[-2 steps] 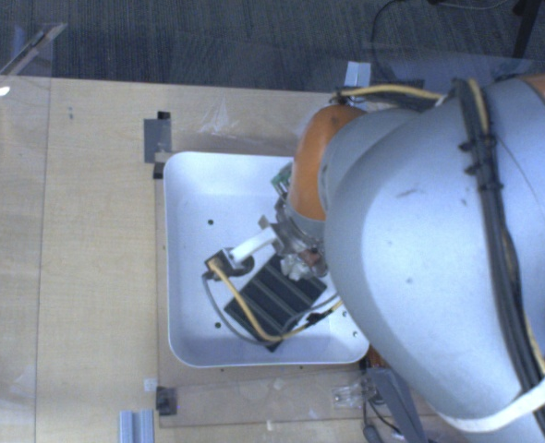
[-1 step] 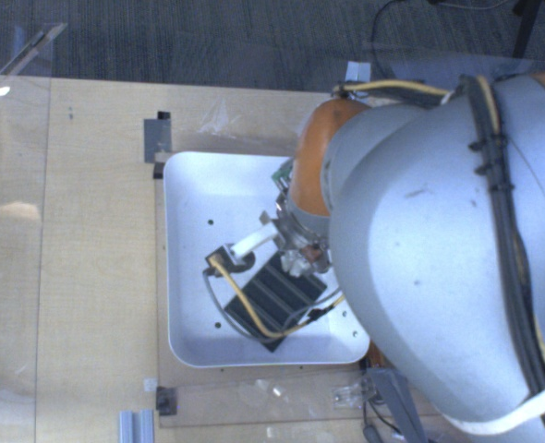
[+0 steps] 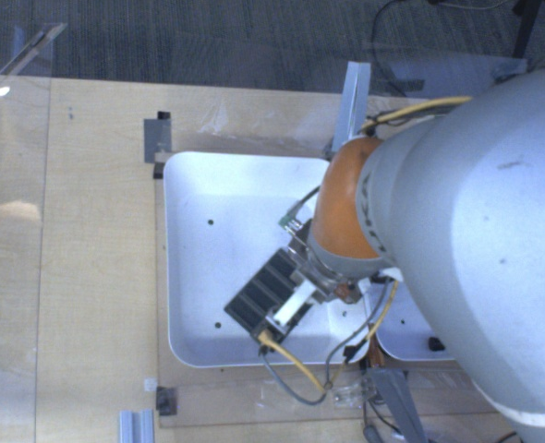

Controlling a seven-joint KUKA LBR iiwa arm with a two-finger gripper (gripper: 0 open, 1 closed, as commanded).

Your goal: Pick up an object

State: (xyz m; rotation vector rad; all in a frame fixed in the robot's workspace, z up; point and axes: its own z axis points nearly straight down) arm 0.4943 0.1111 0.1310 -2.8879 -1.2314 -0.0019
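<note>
From where I stand I count one robot arm [image 3: 476,229], grey, with one orange band [image 3: 342,215] on it. The surface [image 3: 88,247] carries two white bins. The left bin [image 3: 199,192] shows almost whole, but of the right bin [image 3: 406,340] I see one corner below the arm. In the right bin there is one small black thing [image 3: 434,344]; I cannot tell what it is. By the left bin there are two dark brackets, the far bracket [image 3: 162,137] and the near bracket [image 3: 166,400].
</note>
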